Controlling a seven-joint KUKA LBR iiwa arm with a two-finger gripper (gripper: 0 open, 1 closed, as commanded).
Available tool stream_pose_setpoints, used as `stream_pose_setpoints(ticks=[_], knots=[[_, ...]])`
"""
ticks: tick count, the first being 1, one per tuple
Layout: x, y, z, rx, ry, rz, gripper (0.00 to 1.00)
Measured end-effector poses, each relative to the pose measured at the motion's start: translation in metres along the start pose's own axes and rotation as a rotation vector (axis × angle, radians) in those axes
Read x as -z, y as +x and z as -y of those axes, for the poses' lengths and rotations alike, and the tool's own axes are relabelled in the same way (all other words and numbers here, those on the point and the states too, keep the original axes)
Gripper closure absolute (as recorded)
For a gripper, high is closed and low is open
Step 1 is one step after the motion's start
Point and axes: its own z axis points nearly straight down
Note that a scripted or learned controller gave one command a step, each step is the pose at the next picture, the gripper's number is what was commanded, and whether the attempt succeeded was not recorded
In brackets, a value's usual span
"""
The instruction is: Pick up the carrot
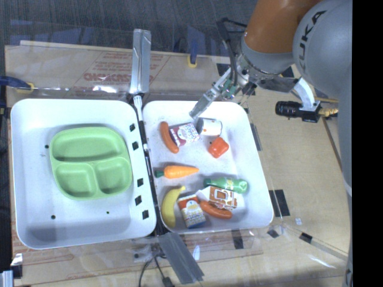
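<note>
Carrot [177,171]: we are finding it lying flat in the right bin [254,160], near that bin's left wall, green top pointing left, orange tip pointing right. Nothing is touching it.
Gripper [195,110]: we are seeing it reaching down over the far part of the right bin, well apart from the carrot. We cannot tell whether the claw is released or clenched, and we are seeing nothing grasped.
Arm [311,34]: it is entering from the far right, orange band showing above the wrist.
Right bin, far part: a red sausage [169,137] is lying beside a small packet [185,134], with a white cup [210,126] and an orange block [218,147] just to the right.
Right bin, near part: a banana [170,205], a small carton [191,213], a green bottle [227,185] and a second carton [222,198] are crowding together.
Left bin [30,178]: it is holding a green divided plate [90,160].
</note>
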Motion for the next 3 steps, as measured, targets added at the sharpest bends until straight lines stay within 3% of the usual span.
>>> stream_pose_setpoints(ticks=[1,2,3], knots=[[-0.083,0.064,0.015,0.161,0.002,-0.003,0.0],[-0.061,0.046,-0.001,0.126,0.001,-0.001,0.0],[-0.103,0.13,0.046,0.111,0.002,-0.003,0.0]])
